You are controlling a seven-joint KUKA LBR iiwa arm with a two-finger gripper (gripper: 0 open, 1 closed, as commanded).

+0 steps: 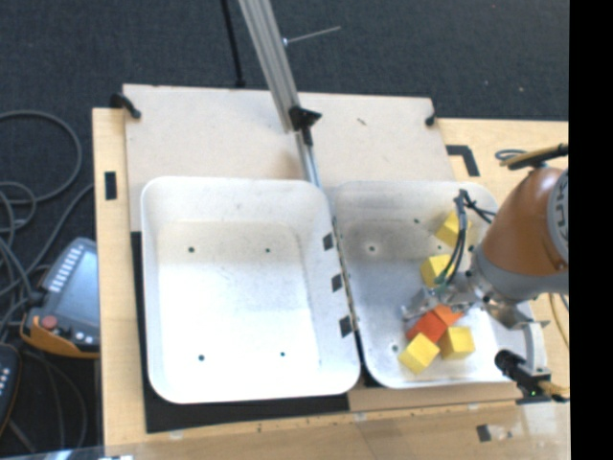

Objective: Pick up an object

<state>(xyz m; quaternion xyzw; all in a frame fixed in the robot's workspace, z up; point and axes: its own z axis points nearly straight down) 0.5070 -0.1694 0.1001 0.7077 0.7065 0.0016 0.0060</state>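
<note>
Gripper [436, 307] over orange block [431, 325] | grip state unreadable (wrist hides it) | yellow blocks [419, 354] beside

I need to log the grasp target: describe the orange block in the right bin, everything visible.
The orange-red cube-shaped block looks solid and matte, like foam or painted wood. It lies tilted in the right shallow white bin, near the front. A yellow block touches its lower left and another yellow block its right. The metal claw sits right over its top edge, hiding part.
</note>
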